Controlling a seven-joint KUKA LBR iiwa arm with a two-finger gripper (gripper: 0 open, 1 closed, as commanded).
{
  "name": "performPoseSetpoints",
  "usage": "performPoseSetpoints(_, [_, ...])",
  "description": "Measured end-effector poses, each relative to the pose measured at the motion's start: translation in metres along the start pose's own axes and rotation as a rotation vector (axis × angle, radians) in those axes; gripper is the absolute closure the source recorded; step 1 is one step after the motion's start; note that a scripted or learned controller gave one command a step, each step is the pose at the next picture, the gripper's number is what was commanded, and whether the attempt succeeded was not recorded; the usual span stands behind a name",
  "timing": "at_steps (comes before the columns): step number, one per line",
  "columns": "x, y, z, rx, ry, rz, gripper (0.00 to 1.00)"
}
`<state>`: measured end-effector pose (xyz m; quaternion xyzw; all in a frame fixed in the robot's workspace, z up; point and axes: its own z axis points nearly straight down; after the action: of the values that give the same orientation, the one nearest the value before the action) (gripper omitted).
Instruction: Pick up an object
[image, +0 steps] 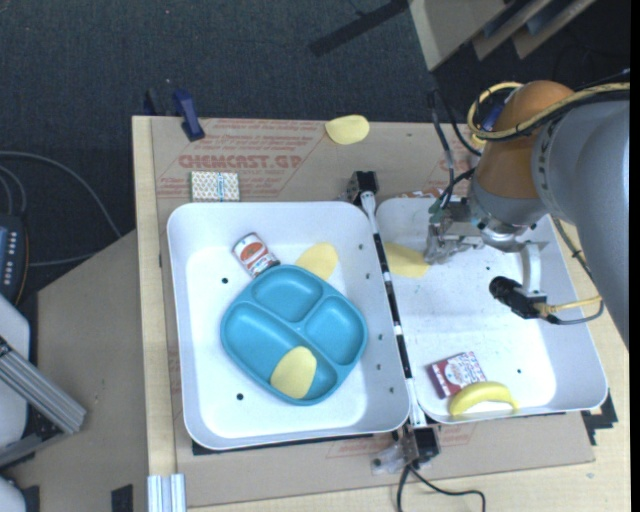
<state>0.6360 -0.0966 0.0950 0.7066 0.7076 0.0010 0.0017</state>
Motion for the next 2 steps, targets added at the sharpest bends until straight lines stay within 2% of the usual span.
performPoseSetpoints(1, [0.0,0.0,0.0,0.0,0.0,0.0,0.0])
performPoseSetpoints(2, [0.001,0.031,0.01,0.002,0.0,0.0,0.0])
